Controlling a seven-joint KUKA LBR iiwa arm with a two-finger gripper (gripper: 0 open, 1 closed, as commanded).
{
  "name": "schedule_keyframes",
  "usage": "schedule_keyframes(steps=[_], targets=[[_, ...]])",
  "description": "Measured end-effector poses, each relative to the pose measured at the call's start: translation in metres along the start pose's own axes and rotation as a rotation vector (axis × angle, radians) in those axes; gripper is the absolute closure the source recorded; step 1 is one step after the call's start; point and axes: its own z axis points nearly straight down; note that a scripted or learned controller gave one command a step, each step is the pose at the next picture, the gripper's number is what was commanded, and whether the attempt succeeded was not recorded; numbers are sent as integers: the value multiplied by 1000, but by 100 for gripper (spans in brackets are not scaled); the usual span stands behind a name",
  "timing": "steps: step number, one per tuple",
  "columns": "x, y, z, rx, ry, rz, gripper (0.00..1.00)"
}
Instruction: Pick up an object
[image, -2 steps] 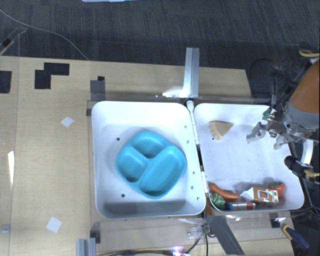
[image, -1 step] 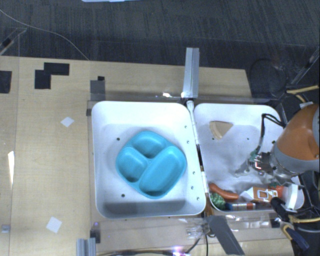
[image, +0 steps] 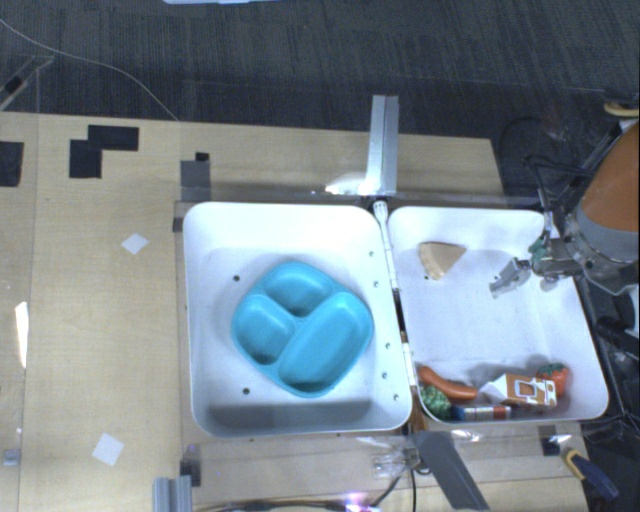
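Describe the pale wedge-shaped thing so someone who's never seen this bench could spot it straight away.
Find the right-hand white bin of the two. Look at its far end, near the wall shared with the other bin: the tan wedge lies there alone. The other items are reddish and orange, heaped along the near edge.

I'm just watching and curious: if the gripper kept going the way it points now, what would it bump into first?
The gripper points left and down over the right bin. Most likely it would meet that bin's bare white floor first, below the tan wedge. Depth is hard to judge from this one slanted view.
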Motion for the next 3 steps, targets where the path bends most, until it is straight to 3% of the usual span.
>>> schedule_keyframes(steps=[1, 2, 3], targets=[[54, -45, 39, 3, 2, -71, 0], [14, 18, 74, -4, -1, -271, 0], [-9, -38, 73, -3, -2, -188, 0]])
